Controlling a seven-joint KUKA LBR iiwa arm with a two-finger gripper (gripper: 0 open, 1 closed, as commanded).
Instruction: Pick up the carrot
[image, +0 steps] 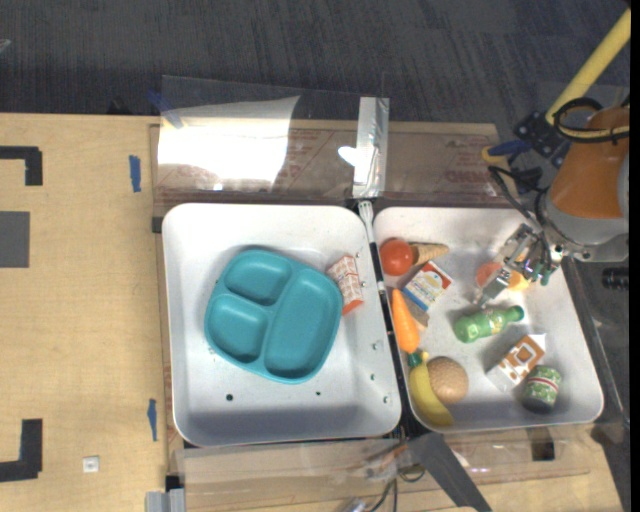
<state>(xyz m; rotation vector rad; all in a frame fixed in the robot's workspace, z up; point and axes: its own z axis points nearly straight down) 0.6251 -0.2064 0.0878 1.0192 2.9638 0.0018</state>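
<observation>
- A KUKA arm reaches in from the right over the right-hand bin (585, 395), its gripper (522, 262) hanging low near that bin's far right corner; whether it is parted or closed cannot be told from this angle.
- The carrot (404, 320) lies along the right bin's left wall, just beside the divider between the two bins, its length running near to far, well apart from the gripper.
- Clutter hems it in: a tomato (396, 257) just beyond its far end, a small snack carton (427, 287) touching or nearly touching its right side, a banana (427, 393) at its near end with a brown round fruit (449, 380) resting against it.
- Right of that, a green bottle (487, 322) lies on its side mid-bin; a small box (519, 361) and a green-capped jar (541, 388) sit toward the near right corner.
- The left bin (190, 400) holds a teal divided plate (272, 314) and a small can (347, 282) on its side by the right wall.
- Judged from this layout, the wall on the carrot's left leaves little room for a finger on that side; a grasp across its middle, fingers in line with the wall's run avoided, looks tight, and the carton may get nudged.
- The clearest path looks to be leftward over the bottle and carton, then straight down.
</observation>
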